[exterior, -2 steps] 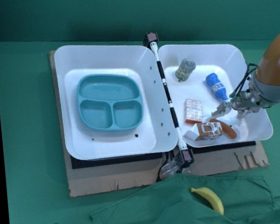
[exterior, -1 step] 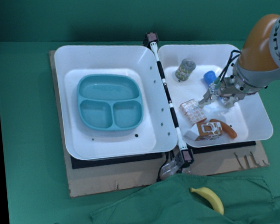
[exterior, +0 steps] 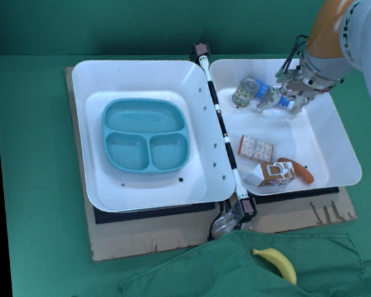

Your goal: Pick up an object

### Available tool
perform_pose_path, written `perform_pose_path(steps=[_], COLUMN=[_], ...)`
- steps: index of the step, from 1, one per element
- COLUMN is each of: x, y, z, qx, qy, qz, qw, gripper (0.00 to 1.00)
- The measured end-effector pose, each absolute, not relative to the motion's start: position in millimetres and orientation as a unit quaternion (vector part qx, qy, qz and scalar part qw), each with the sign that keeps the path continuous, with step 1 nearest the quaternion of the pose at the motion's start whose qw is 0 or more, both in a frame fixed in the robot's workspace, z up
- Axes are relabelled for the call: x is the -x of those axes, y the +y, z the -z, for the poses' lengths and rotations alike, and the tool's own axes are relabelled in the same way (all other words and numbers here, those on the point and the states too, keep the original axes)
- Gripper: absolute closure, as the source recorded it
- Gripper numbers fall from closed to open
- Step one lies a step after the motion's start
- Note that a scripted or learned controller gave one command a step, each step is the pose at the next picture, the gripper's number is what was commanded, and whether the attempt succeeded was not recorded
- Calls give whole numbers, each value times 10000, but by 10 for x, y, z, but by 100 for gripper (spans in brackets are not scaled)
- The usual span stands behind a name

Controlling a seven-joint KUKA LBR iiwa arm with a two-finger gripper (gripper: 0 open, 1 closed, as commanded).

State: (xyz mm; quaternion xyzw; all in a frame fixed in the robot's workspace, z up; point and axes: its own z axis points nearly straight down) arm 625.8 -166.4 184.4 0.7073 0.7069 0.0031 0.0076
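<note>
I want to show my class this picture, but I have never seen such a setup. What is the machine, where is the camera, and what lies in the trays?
One fixed camera looks down at a slant on a bench with two white bins. The grey arm reaching in from the right is a robot; its pincer hangs in the right bin, close to a small bottle. Whether it grips anything cannot be told. That bin also holds a small box, a carton and an orange carrot-like piece. The left bin holds a blue divided plate. A banana lies on green cloth in front.
</note>
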Motion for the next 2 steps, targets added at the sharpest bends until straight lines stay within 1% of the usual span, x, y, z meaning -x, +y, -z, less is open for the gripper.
perform_pose_path(steps=[1, 2], x=[-6261, -6256], y=[-1683, -1686], z=[-2002, -1994], qx=[-7087, -7089], qy=[7054, 7052], qz=[-52, -42], qw=[129, 123], gripper=[100, 0])
